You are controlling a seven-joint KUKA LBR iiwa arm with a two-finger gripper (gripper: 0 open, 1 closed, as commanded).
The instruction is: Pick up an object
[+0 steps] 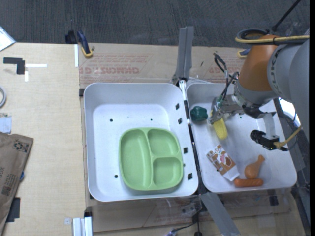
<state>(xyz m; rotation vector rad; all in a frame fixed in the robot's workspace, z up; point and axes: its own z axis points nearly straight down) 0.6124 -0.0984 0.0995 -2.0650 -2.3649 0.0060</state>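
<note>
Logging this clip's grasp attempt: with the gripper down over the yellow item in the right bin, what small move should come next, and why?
Probably a short straight lift. The gripper sits right at the top of the yellow object in the right bin, beside the green ball; raising it a little would show whether the object comes up.

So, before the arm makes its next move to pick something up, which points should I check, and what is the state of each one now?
1. Gripper is over the right bin: ok, it is at the bin's far left part.
2. A target lies at the gripper: ok, the yellow object is directly at its tip.
3. The yellow object is really between the fingers: cannot tell.
4. Neighbours leave room: not ok, the dark green object lies close beside the gripper.
5. Other items are apart from it: ok, the snack packet, the orange drumstick toy and the orange carrot toy lie nearer the camera.
</note>
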